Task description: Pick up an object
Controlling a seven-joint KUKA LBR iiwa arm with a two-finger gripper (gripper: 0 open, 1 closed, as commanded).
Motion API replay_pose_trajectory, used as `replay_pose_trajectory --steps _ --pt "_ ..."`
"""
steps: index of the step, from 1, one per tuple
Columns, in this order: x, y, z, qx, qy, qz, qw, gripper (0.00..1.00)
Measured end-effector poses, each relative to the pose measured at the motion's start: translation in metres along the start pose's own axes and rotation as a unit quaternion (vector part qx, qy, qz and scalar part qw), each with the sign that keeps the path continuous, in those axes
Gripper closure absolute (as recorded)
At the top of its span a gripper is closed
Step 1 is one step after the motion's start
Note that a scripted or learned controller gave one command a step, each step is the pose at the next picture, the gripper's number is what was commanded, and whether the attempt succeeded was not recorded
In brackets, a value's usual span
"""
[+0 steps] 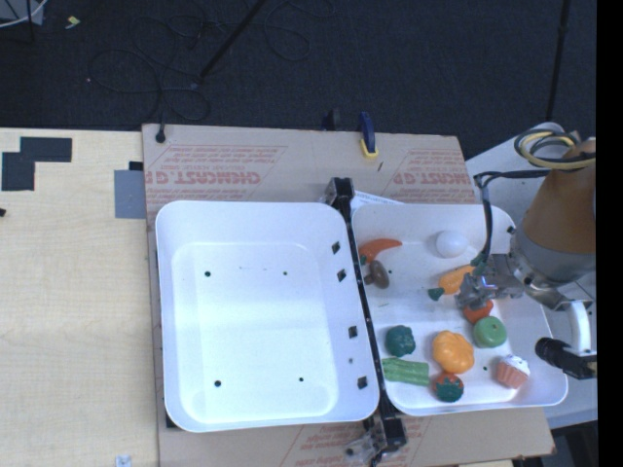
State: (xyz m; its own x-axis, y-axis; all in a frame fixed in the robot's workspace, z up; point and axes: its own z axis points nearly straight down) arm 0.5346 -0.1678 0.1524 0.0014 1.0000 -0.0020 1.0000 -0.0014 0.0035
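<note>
The right bin (419, 397) holds several small toy foods: an orange chilli-shaped piece (382, 247), a brown piece (378, 275), a white ball (451, 243), an orange piece (454, 280), a red piece (476, 309), a green round piece (490, 333), an orange lump (453, 351), a dark green piece (400, 340), a green pod (405, 370), a red-and-green piece (448, 387) and a pink cupcake (511, 370). My gripper (477, 291) is low in this bin, right over the red piece and beside the small orange piece. Nothing shows as lifted.
The left bin (175, 261) lies beside the right one, with a black clip divider (352, 290) between them. Both rest on a cardboard sheet (243, 168). The arm's grey and orange body (565, 222) hangs over the right bin's right edge.
</note>
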Motion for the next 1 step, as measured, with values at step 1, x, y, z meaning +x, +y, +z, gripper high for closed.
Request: replay_pose_trajectory --steps 1 --pt "-0.0445 -0.0539 0.0633 0.005 0.004 -0.001 1.0 1.0"
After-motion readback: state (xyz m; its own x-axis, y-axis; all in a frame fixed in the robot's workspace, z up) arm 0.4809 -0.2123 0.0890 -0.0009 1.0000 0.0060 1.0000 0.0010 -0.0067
